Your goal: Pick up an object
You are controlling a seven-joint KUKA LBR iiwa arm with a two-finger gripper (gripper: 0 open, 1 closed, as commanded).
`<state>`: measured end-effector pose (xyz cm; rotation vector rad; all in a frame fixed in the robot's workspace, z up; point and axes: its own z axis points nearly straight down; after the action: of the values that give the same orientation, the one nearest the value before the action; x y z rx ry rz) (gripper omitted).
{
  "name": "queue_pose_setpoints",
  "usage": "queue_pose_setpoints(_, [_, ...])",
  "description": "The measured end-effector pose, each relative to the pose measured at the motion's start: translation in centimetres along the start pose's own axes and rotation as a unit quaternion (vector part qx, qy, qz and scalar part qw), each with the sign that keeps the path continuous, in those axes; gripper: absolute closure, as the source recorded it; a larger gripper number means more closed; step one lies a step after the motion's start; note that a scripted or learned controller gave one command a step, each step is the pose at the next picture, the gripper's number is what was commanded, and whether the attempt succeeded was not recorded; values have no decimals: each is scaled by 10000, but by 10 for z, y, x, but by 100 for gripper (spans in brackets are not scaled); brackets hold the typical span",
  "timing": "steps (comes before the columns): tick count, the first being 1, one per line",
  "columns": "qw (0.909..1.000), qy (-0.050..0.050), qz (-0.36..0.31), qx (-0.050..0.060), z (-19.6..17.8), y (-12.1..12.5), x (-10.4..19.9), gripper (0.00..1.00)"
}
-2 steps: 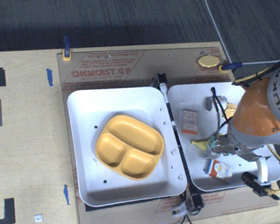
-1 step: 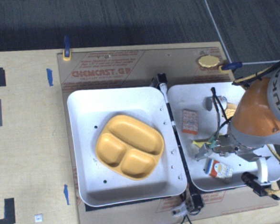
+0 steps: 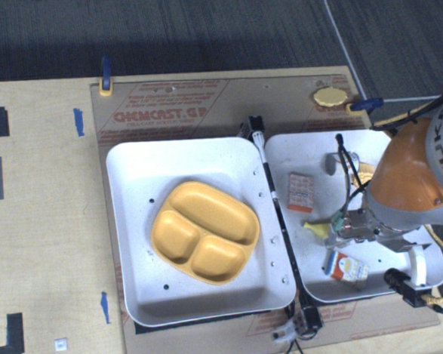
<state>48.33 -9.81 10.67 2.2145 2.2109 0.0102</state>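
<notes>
Right bin (image 3: 433, 275): carton (image 3: 347, 268) lies nearest, unlifted. Gripper (image 3: 345, 228) is low over the banana (image 3: 318, 227), close by; finger state cannot be told. Red packet (image 3: 300, 190) sits beyond. Nothing visibly held; pick outstanding.

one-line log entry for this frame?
arm over right bin | gripper low by yellow item | grasp unconfirmed | yellow tray in left bin

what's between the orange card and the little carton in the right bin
In the camera view, a yellow banana-like piece lies between the orange card and the small carton, with bare white floor of the right bin around it.
</notes>
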Motion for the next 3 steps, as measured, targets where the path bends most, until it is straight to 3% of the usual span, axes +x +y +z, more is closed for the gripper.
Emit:
queue_pose_setpoints(1, [10000, 1, 1, 1, 0, 0, 0, 0])
queue_pose_setpoints(2, [10000, 23, -5, 59, 21, -4, 5, 0])
queue_pose_setpoints(3, [10000, 7, -1, 22, 10, -1, 4, 100])
